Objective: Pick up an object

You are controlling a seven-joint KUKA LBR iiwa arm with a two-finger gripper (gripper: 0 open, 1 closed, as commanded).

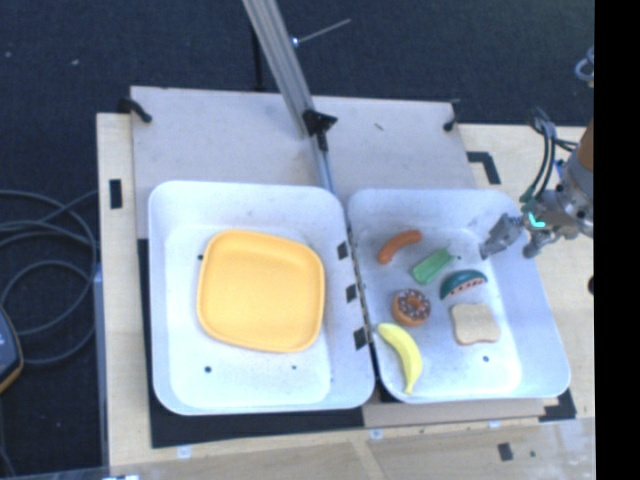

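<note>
We see our end effector (512,236) spread open and holding nothing, at the right bin's (545,368) upper right edge. Nothing is lifted yet: the sausage (399,245), banana (402,354) and toast (474,323) lie inside that bin.

Lighting even, diffuse, from overhead; no hard directional source evident. Both white bins (180,298) read bright, near clipping on the flat floors, slight bluish cast. Yellow plate (262,290) well exposed, saturated, faint sheen along its rim. Shadows soft and short: thin dark line under the bin edges and beneath the plate. Dark carpet (60,48) around the bench is underexposed, grainy. Overall sharpness low, edges soft, compression noise visible. Gripper (522,236) at the right looks slightly blurred. No obvious lens distortion at the edges.
</note>
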